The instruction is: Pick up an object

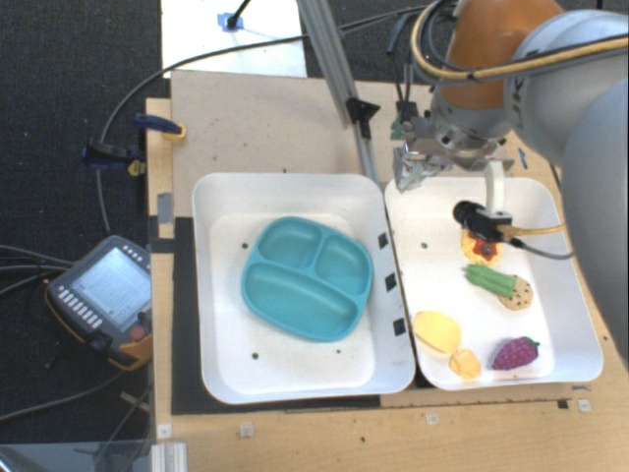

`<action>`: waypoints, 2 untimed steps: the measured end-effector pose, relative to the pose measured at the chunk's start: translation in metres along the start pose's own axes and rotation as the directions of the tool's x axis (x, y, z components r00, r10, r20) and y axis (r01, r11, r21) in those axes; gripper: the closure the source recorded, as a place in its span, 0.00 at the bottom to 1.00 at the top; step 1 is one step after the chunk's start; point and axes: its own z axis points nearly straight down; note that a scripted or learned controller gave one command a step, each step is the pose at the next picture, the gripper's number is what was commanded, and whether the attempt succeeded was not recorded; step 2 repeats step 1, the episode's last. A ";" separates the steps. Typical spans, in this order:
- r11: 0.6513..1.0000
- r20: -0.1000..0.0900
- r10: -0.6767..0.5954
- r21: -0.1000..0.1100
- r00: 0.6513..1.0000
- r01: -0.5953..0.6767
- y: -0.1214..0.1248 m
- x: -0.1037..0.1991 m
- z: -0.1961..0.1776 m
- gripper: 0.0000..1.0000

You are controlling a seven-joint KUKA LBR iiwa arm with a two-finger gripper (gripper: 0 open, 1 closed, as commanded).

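Observation:
The right bin (580, 357) holds several toy foods. A yellow lemon-like piece (437, 330) and a small orange piece (465, 364) lie near its front left. Purple grapes (514, 353) sit at the front. A green vegetable (490, 280) lies against a brown cookie (517, 294) in the middle, and a red and yellow piece (482, 250) lies just behind them. My gripper (410, 171) hangs over the bin's back left corner, apart from all of these, and I see nothing held in it.
In the left bin (221, 362) lies a teal divided plate (307, 276). The raised wall between the bins (391, 283) runs just left of the gripper. A slanted metal pole (334, 62) rises behind the bins. A teach pendant (103, 293) lies off the bench at left.

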 end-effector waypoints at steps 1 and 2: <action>1.000 0.000 0.000 0.000 1.000 0.000 0.006 0.063 -0.002 1.00; 1.000 0.000 0.000 0.000 1.000 0.000 0.006 0.063 -0.002 1.00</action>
